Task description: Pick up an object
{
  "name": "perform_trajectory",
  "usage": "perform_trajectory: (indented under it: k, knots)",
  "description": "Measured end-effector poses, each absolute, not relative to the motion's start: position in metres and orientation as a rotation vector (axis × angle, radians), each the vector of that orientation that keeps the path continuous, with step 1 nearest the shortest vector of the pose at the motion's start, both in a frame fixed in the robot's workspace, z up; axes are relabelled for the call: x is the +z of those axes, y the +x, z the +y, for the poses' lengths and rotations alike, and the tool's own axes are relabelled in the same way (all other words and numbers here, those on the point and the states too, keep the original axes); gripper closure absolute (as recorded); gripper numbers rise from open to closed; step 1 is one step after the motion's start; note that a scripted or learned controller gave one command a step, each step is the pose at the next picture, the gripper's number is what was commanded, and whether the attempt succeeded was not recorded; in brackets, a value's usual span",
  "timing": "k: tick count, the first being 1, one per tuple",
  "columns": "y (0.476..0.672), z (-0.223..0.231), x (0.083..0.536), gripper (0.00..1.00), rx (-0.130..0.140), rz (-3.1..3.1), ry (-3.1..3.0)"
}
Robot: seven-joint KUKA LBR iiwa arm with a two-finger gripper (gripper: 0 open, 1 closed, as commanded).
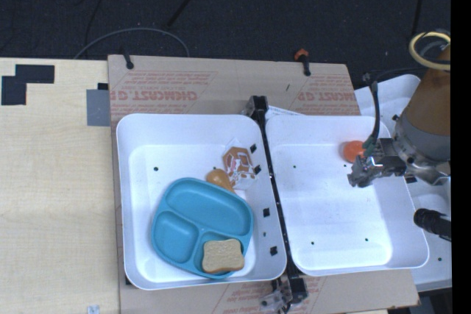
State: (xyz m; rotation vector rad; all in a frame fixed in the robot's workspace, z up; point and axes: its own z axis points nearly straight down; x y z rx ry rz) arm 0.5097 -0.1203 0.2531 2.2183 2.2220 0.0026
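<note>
So far, nothing had been picked up. The fingers (362,174) hung low over the right bin (335,246), near its far right side. They were dark and small in the camera view, and I could not tell if they were open or shut. Nothing could be seen between them.

An orange ball (352,150) sat in the right bin, just beside the fingers, a little behind them and to their side. It looked like the closest thing to grab. It might have been touching them, but that was too hard to tell.

The other things were well away from the fingers, across in the left bin (136,158). A blue tray (191,220) lay there with a piece of bread (222,255) on its near corner. Behind the tray were a small orange lump (219,178) and a clear wrapper with brown marks (239,162).

I think the job was only at the start. The arm (434,106) was near the ball, but a grab and a lift were left to do.
</note>
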Motion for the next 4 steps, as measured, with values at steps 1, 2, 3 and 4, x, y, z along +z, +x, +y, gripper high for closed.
perform_trajectory:
  k: [1, 2, 3, 4]
  knots:
    - [0.531, -0.075, 0.255, 1.00, 0.000, 2.228, 2.218]
    - [0.537, -0.021, 0.257, 1.00, -0.001, 2.229, 2.218]
    - [0.556, 0.027, 0.240, 1.00, -0.003, 2.228, 2.220]
    - [0.569, 0.078, 0.225, 1.00, -0.003, 2.228, 2.219]
